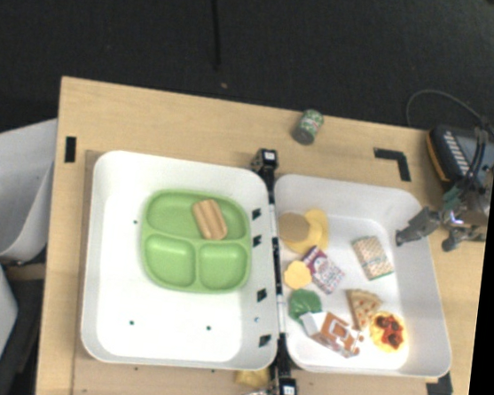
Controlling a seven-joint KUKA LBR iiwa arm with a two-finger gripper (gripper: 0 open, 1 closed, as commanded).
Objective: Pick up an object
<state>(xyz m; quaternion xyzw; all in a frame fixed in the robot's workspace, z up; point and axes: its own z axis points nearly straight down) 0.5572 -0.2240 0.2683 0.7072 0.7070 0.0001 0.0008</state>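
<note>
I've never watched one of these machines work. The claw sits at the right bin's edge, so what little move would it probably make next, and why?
Probably a short reach leftward and down toward the speckled packet. The claw sits at the upper right rim of the right bin, holding nothing visible, and that packet is the nearest item, lying apart from the other toy foods.

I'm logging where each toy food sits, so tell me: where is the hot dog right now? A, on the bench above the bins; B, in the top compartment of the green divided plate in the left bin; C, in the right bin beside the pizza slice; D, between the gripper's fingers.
B: the hot dog lies in the wide top compartment of the green plate, which sits in the left bin.
</note>
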